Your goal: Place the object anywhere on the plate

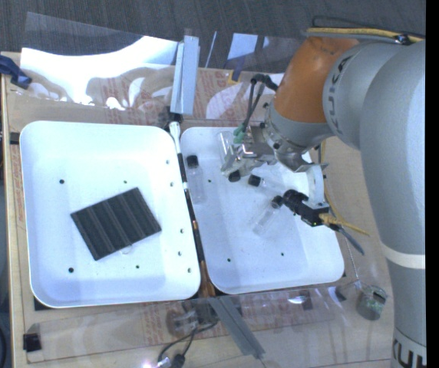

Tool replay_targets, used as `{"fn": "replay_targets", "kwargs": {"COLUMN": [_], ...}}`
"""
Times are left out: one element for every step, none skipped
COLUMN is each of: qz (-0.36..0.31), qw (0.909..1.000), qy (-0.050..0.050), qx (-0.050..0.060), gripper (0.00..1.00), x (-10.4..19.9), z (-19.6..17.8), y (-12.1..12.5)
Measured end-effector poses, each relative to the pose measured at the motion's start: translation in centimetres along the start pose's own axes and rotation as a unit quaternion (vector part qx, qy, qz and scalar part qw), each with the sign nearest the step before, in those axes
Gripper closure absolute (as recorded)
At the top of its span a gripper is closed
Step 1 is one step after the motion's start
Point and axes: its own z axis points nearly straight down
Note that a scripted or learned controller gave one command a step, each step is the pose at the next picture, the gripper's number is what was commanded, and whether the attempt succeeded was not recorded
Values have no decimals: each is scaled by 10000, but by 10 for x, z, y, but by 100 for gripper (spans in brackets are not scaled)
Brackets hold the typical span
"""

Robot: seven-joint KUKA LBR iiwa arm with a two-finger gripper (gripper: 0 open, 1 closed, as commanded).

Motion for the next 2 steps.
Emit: {"fn": "replay_targets", "kwargs": {"qz": [94,1028], "qw": [10000,9947], "qy": [3,5], "qx": [9,10], "gripper": [100,100], "x": [52,143], "z": [10,-29], "y": [37,64]}}
